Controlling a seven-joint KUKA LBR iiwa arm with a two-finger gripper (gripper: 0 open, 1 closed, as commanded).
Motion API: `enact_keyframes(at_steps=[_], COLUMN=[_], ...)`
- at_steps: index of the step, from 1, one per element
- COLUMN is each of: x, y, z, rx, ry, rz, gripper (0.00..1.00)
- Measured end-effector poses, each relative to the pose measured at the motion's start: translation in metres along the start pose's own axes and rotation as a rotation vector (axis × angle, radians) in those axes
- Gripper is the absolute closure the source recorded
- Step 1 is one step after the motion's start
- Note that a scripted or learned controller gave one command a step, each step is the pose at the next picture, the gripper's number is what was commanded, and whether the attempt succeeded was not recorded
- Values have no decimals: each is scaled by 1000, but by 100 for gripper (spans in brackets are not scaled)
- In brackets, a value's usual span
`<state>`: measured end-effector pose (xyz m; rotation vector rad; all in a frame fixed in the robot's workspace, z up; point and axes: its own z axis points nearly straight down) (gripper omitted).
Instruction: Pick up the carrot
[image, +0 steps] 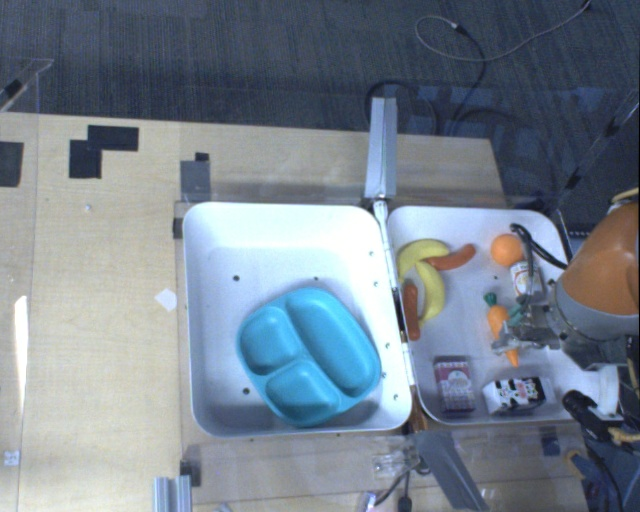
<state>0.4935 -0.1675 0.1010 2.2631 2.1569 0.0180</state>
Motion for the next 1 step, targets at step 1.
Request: enact_keyframes(at_steps=[1], x=[43], y=[6], z=[-98], rx=[13], ry=[1], rz=[9], gripper=[100])
